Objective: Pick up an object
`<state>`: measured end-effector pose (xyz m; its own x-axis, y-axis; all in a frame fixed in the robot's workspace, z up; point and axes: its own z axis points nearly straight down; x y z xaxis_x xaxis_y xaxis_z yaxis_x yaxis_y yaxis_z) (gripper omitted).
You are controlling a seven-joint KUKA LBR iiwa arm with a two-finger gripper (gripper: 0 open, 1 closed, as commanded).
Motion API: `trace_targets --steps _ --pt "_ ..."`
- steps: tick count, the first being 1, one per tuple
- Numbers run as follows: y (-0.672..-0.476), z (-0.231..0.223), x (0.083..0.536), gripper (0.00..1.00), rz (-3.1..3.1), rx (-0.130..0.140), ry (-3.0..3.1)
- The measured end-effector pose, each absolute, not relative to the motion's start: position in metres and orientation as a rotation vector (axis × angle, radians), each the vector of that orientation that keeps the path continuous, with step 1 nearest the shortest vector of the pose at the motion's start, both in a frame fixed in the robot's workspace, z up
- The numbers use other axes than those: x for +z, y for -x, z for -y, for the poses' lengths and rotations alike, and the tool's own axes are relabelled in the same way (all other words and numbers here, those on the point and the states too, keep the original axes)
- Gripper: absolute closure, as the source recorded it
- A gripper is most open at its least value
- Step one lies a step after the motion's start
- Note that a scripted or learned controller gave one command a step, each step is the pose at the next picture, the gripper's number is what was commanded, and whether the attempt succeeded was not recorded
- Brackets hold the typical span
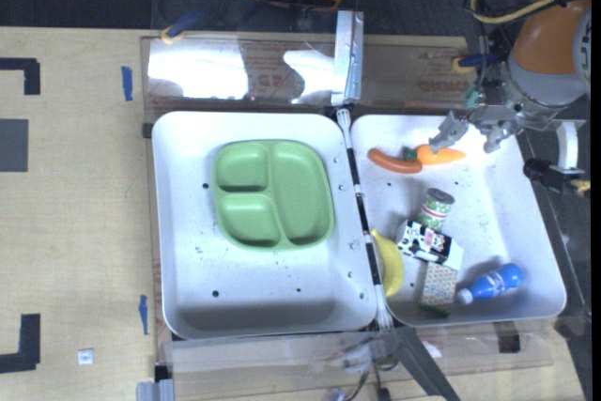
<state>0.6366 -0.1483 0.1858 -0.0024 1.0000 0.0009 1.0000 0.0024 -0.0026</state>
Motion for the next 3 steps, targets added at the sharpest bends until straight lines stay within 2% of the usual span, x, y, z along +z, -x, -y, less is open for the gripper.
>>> trace_targets --steps 1,2,3 --pt "-0.597 0.139 0.086 0.0 2.404 -0.005 2.028" --pt "-0.55 0.129 0.087 0.0 2.453 -0.005 1.966" --pt "-0.554 0.13 0.099 1.0 2.461 -0.015 1.975"
